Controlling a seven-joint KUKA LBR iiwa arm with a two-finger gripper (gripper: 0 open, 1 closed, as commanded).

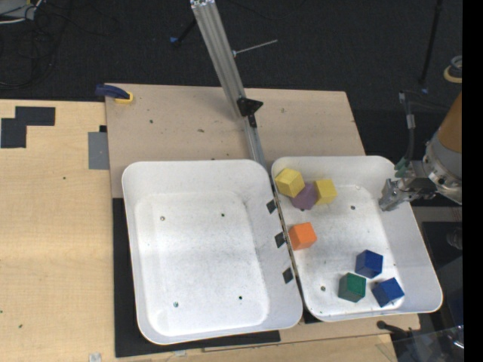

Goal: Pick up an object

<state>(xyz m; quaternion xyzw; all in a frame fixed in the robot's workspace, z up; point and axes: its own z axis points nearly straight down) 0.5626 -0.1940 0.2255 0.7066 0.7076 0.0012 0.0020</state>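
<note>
The right bin point(343, 168) holds several small blocks. A yellow cube point(289, 181), a purple block point(306, 197) and a smaller yellow cube point(326, 191) cluster at its far left corner. An orange cube point(303, 235) lies near the bin's left wall. Toward the near right corner sit a blue cube point(369, 262), a green cube point(352, 286) and a second blue cube point(388, 291). My gripper point(395, 189) hovers over the bin's right rim, well apart from every block, and I see nothing in it.
The left bin point(196, 247) adjoins the right one, with black clips along the shared wall. A slanted aluminium rail point(223, 62) rises behind the bins. A blue clamp point(113, 92) sits at the board's far left corner.
</note>
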